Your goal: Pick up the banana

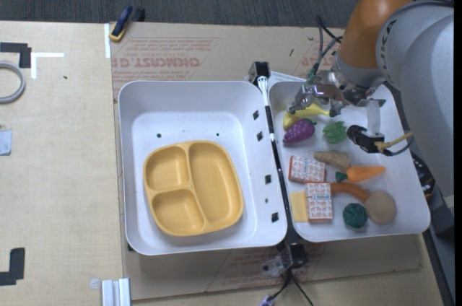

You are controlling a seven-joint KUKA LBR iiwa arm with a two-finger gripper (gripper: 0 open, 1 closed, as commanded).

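The banana (309, 115) is a small yellow toy lying at the far left end of the right bin (404, 219), just above a bunch of purple grapes (299, 130). Only its lower edge shows, because my gripper (315, 97) is low over it and covers its top. The grey arm with its orange band (372, 19) comes down from the upper right. Whether the gripper touches the banana is not clear.
The right bin also holds a green broccoli (334, 130), a carrot (363, 172), two cracker boxes (307, 169), a beige ball (380, 207) and other toy food. In the left bin (137, 124) lies a yellow divided plate (193, 187). A divider (271, 153) separates the bins.
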